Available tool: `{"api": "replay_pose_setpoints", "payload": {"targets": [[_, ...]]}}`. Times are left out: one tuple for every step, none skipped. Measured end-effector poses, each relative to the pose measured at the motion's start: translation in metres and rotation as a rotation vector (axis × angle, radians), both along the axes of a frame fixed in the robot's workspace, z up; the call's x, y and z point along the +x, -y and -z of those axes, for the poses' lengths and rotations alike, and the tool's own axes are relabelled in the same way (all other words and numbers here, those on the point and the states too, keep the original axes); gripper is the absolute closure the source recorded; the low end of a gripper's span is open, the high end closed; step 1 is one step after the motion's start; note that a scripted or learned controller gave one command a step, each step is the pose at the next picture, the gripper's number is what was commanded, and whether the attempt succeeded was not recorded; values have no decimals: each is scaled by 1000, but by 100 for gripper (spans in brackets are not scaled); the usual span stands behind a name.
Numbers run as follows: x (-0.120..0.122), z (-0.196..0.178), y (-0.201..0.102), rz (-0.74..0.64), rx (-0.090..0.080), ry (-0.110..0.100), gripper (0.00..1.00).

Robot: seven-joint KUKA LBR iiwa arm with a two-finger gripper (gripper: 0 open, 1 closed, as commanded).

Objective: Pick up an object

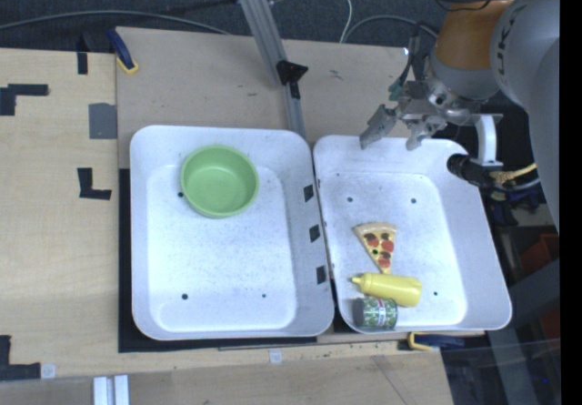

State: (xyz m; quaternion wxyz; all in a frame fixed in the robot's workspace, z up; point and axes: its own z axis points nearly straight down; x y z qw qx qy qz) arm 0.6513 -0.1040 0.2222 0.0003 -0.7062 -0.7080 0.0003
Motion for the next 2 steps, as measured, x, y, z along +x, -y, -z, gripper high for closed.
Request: {"api": "replay_pose_setpoints", "payload": {"targets": [[0, 0, 0, 0, 0, 0, 0], [1, 45, -5, 0, -1, -5, 0]]}}
